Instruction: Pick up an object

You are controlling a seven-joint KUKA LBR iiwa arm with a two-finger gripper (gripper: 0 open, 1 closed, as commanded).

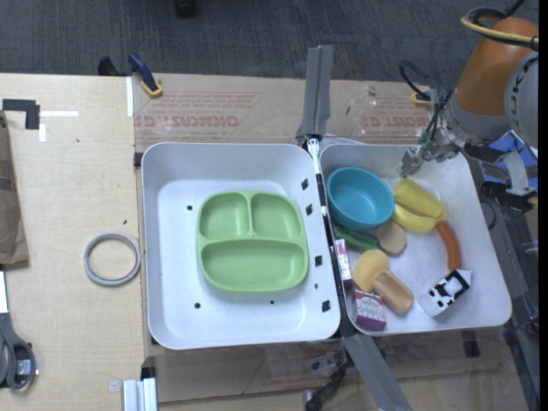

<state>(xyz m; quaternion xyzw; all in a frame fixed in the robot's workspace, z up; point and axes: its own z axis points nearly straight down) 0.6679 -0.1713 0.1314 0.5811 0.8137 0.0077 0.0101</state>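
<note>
Nearest to us lay a purple packet point(371, 310), at the near edge of the right bin point(490, 311) and a long way toward the camera from the gripper point(424, 157). Touching it on the gripper's side sat a tan cylinder point(396, 290) and a pale yellow disc point(368, 268). A black-and-white block point(449, 292) stood apart from them, almost straight toward the camera from the gripper.

Closer to the tool, an orange sausage shape point(449, 245) lay lengthwise, and a green piece point(360, 239) was half hidden under the blue bowl point(360, 198), so we could not make out what it was. A small tan round point(393, 240) rested against it.

Two smooth yellow pieces point(417, 205), stacked and curved, were the objects closest to the gripper, just toward the camera from it and beside the bowl. The gripper hung over the far corner of the same bin, apart from them, with nothing visibly held. It was small and tangled with cables at that spot, so we could not tell whether it stood wide or narrow.

Well off to the view's left of the tool, the left bin point(163, 229) held a green divided plate point(253, 241). Beyond that bin, farther from the gripper, a tape ring point(111, 258) lay on the bench, and scissors point(14, 362) were cut off by the picture's edge.
</note>
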